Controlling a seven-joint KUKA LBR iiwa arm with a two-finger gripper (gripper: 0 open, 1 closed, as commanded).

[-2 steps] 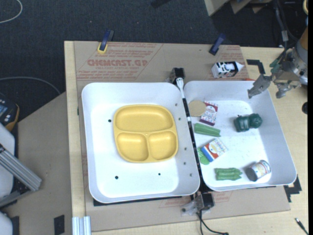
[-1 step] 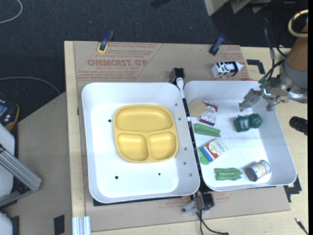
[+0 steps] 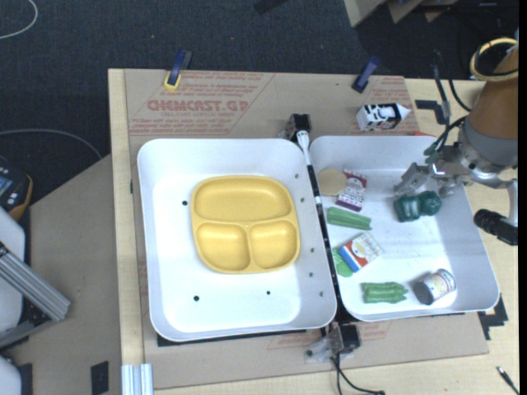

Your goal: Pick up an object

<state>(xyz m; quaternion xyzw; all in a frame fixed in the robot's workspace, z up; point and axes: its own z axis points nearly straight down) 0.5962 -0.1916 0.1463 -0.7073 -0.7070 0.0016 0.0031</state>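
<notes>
So I'm hovering my gripper [image 3: 428, 179] over the right bin [image 3: 486, 257], near its far right corner, right above a dark green thing [image 3: 416, 206]. Can't tell if I've got it clamped or not. Next I'd need a clean lift. Small can [image 3: 435, 286] and green block [image 3: 384, 292] sit along the near edge, well clear.

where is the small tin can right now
The small tin can lies on its side in the right bin, near the front right corner in the camera view, just right of a green block.
</notes>
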